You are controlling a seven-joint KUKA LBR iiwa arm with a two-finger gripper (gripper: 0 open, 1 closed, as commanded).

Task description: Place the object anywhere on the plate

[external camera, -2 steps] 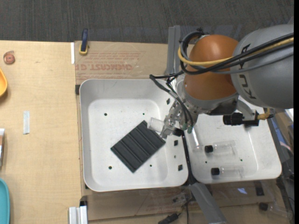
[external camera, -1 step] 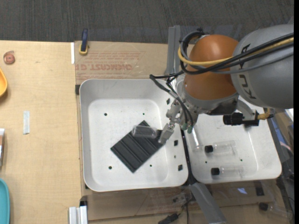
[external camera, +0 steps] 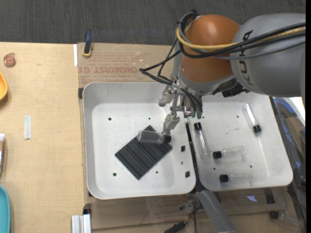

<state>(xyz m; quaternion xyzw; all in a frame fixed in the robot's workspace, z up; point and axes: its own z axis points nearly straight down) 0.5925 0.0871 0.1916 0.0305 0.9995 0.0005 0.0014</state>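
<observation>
camera view shows a clear plastic vial with a black cap (external camera: 150, 137) already lying on the dark ribbed square plate (external camera: 143, 154) in the left white bin (external camera: 97, 130), the two-finger gripper (external camera: 167, 127) just beside it, grip unreadable, so only retreat seems left.

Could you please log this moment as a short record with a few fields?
plate: dark ribbed slab lying flat in left bin
object: clear tube resting on the plate's upper corner
hand: just right of that tube, above left bin
right bin: holds several clear tubes with black caps
</observation>
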